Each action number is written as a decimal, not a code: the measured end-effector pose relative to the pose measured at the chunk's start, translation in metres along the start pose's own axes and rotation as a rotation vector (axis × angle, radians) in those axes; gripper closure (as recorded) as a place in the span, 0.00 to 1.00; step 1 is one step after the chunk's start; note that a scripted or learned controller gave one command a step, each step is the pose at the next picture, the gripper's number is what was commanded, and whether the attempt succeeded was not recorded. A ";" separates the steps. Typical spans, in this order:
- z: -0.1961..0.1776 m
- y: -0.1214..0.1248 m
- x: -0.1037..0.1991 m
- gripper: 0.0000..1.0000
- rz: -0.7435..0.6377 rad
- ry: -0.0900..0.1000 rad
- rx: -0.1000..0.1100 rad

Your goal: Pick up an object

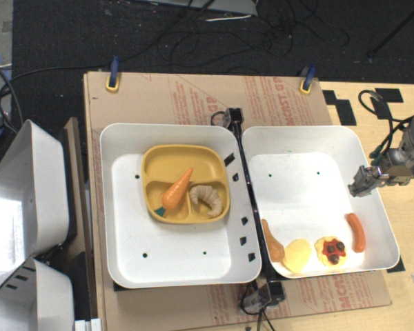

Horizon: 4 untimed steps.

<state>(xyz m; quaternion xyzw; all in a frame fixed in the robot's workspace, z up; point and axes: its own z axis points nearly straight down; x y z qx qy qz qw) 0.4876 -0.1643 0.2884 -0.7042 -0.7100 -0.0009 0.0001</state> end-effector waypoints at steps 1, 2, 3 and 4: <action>0.005 -0.001 0.046 1.00 0.001 -0.001 0.001; 0.021 0.006 0.090 1.00 0.001 0.000 0.002; 0.025 0.016 0.153 1.00 0.000 0.000 0.002; 0.028 0.027 0.213 1.00 -0.002 0.000 0.001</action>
